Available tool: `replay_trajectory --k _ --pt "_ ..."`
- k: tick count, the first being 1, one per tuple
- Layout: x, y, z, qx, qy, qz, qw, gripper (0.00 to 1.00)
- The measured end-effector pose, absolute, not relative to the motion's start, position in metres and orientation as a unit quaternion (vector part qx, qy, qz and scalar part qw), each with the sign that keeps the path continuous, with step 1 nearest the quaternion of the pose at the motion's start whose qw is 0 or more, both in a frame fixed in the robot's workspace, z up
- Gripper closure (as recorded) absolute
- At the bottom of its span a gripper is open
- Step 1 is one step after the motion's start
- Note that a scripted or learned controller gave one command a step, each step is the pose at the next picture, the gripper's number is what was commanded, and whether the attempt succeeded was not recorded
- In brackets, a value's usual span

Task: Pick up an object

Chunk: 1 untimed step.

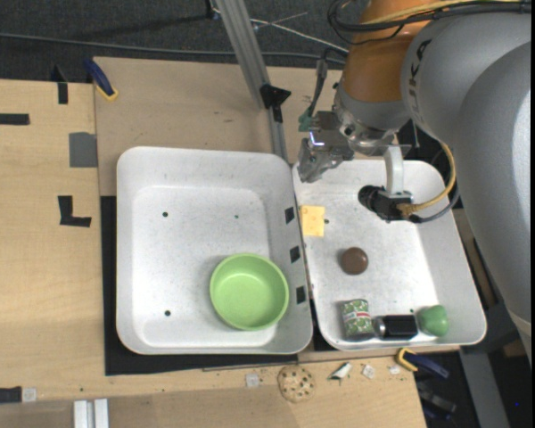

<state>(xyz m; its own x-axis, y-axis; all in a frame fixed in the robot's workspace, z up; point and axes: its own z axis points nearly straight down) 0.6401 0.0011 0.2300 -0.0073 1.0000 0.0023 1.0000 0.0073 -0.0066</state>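
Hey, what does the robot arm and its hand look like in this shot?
The arm is bulky, rounded and light grey, with a glossy orange band above the wrist. Dark cables loop over the band and down beside the wrist. The hand is a small metallic grey assembly below the wrist.

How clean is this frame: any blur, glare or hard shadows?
Camera view: lighting soft and even, no hard shadows; green bowl and yellow block read sharp; the gripper looks slightly soft; the arm's grey shell is bright, not blown out.

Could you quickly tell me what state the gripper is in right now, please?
Gripper: above the far left corner of the right bin; whether open or closed cannot be told.
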Motion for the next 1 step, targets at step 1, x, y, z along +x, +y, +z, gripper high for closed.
replay_trajectory --k 1 --pt "0.6335 0.0587 0.2370 -0.705 -0.709 0.0011 0.002 1.00"
